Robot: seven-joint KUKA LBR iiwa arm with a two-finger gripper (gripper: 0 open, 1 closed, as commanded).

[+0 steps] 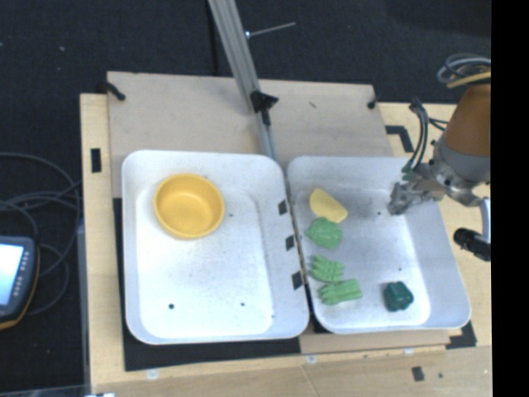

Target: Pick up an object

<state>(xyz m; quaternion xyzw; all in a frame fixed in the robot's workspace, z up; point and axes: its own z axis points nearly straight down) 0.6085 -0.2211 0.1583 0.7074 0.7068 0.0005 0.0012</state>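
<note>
The small dark green block (397,296) lies nearest the gripper (400,200); descend centred over it. Whether the gripper is apart or together, I cannot tell.

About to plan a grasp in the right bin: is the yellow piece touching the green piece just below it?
Cannot tell. In the camera view the yellow piece and the green piece meet edge to edge, with no clear gap or contact visible.
</note>
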